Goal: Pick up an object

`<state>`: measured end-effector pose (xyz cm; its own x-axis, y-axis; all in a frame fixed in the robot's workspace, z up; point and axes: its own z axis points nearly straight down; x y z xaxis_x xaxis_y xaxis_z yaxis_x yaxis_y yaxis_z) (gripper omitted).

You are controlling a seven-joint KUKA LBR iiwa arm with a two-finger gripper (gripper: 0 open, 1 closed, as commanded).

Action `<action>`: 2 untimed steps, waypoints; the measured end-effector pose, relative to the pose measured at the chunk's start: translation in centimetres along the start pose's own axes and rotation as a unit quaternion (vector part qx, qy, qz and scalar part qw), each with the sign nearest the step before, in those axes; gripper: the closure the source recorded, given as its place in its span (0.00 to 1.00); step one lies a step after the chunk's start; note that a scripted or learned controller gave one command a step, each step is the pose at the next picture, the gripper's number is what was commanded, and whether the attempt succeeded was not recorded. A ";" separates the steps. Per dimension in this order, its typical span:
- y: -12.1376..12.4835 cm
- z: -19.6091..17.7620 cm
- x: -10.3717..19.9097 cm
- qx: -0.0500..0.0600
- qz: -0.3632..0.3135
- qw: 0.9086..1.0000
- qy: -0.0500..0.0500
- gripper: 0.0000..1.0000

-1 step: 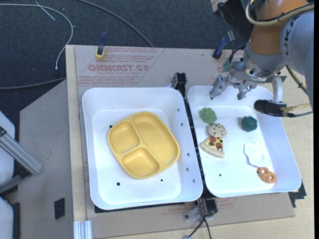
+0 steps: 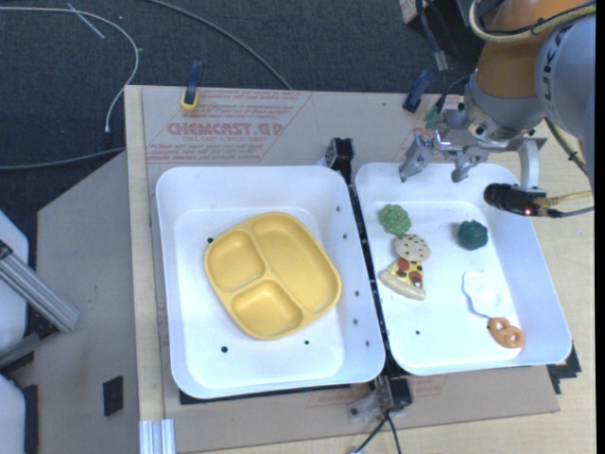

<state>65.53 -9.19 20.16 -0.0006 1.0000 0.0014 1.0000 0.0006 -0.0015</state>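
Note:
My gripper [image 2: 438, 169] hangs over the far edge of the right bin [image 2: 539, 253], its two grey fingers spread apart with nothing between them. Below it in the bin lie a green broccoli piece [image 2: 395, 218], a round cookie [image 2: 411, 248], a pizza slice [image 2: 405, 279], a dark green lump [image 2: 473, 234], a white fried egg [image 2: 483, 294] and an orange pretzel [image 2: 505, 332]. The broccoli is the closest, a short way in front of the fingers.
The left bin [image 2: 180, 253] holds a yellow divided plate [image 2: 272, 274]. A black clamp [image 2: 339, 151] sits between the bins at the far edge. A black camera with a red light [image 2: 513, 198] juts from the wrist over the right bin.

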 end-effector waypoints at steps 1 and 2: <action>-1.0 5.5 -0.3 0.003 0.001 1.000 0.000 0.00; -1.7 11.8 -0.1 0.004 0.000 1.000 0.000 0.00</action>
<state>63.87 -9.23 8.35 -0.0001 1.0000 0.0019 1.0000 0.0001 -0.0092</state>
